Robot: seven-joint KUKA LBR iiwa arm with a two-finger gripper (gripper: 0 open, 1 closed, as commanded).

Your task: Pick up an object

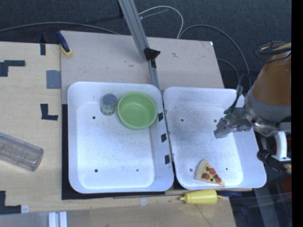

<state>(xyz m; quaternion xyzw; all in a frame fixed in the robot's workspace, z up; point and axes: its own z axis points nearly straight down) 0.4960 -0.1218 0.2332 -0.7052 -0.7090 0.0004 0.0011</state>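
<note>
A toy pizza slice (208,172) lies near the front of the right bin (189,103). In the left bin (85,174), at the back, stand a green bowl (137,110) and a small grey can (108,104) just left of it. My gripper (222,130) hangs over the right side of the right bin, above and slightly right of the pizza slice, apart from it. Nothing shows between its fingers.
A yellow mustard bottle (201,197) lies on the bench just in front of the right bin. A clear plastic container (19,152) rests at the far left. A grey pole (137,27) slants over the bench behind the bins.
</note>
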